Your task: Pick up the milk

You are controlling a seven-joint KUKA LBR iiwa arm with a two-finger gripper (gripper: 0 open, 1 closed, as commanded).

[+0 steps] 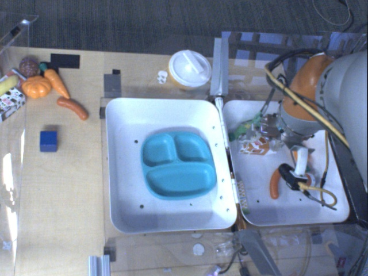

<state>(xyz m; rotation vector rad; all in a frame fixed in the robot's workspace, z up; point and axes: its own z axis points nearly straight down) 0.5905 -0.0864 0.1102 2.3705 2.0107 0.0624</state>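
Observation:
The milk (254, 147) is a small white carton with orange print, lying in the upper left part of the right bin (322, 211). My gripper (263, 129) hangs low in that bin, just above and slightly right of the carton, close to it or touching it. The wrist and arm cover the gripper's tip. A green item (241, 129) sits just left of the gripper, by the bin's left wall.
An orange sausage (275, 184) lies lower in the right bin. The left bin (123, 154) holds a blue divided plate (179, 164). A white round lid (190, 68) sits behind the bins. Toy vegetables (49, 85) and a blue cube (49, 141) lie on the bench at left.

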